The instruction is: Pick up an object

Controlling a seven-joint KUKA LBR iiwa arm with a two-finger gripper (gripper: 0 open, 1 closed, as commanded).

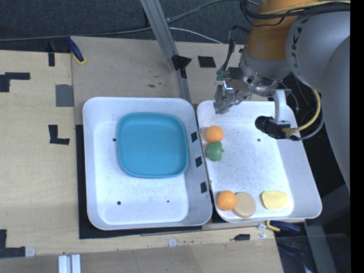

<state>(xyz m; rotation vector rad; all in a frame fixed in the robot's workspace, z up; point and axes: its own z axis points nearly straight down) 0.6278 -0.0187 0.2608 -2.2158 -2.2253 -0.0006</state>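
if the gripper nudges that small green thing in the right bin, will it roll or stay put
The green object looks rounded and smooth, so it would probably roll when nudged. It seems to touch the orange ball above it, so a push from below may shift both. Its small size suggests it is light, though that is a guess.

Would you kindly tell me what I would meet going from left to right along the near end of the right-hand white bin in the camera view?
Round orange ball → flat beige round piece → flat yellow piece, all lying in the right-hand shallow white bin.
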